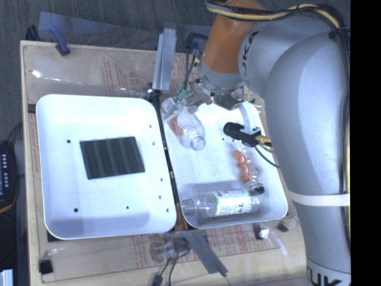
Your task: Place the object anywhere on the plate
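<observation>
A dark ribbed rectangular plate lies flat in the left white bin. In the right bin, a small clear bottle with an orange label lies near the top left corner. My gripper hangs just above that bottle's upper end, largely hidden under the orange-banded wrist. Whether it touches the bottle is unclear. A second small clear bottle with orange contents lies at the right side. A larger clear bottle with a green-white label lies along the front wall.
The grey arm covers the right bin's far right side. A black fitting with a yellow cable juts out over the bin's middle. A grey divider bar stands behind the bins. Clear plastic sheeting covers the bench.
</observation>
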Motion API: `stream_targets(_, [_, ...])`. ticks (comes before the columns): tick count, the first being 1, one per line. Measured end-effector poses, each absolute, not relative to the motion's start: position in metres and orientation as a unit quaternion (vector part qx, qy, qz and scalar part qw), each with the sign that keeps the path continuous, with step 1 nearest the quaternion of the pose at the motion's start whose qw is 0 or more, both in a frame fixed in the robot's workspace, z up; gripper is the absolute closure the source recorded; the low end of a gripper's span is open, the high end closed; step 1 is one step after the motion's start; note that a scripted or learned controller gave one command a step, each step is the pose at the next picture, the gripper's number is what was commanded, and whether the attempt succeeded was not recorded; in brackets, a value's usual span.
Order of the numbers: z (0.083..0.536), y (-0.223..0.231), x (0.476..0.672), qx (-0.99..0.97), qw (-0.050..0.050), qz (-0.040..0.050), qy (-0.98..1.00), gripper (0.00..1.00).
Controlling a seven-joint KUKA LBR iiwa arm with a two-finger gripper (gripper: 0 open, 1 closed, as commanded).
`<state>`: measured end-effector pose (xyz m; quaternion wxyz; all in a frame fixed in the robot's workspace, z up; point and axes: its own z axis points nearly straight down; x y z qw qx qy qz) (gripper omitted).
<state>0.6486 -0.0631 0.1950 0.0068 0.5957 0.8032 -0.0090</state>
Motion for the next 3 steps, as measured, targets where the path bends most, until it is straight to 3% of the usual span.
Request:
stream_targets(1, [0.197,-0.050,0.633,0.585,0.012,-0.0096,0.811,1.00])
stream_targets(2, [0.196,-0.040,0.634,0.580,0.008,-0.0053,0.815,0.00])
stream_targets(3, [0.217,0.021,0.661,0.695,0.006,0.0050,0.719,0.00])
